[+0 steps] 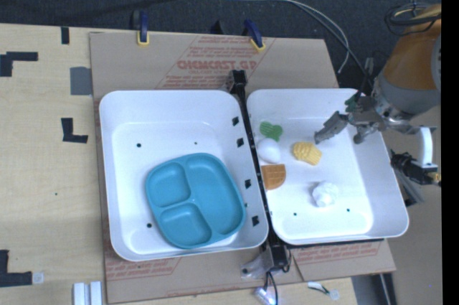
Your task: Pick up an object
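Reaching in over the right bin (373, 217) from its right edge, my gripper (343, 130) hangs above the bin's upper half with its fingers spread apart and nothing between them. A yellow piece (307, 152) lies near the bin's centre, just beside my lower-left fingertip. A green piece (270, 130), a white egg (269, 150) and an orange piece (273, 176) line the bin's left edge. A white lump (325, 194) sits toward the bottom edge. A blue tray (193, 200) fills the left bin's (115, 117) lower half.

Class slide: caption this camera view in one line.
The tool hovers above the yellow item in the right bin.
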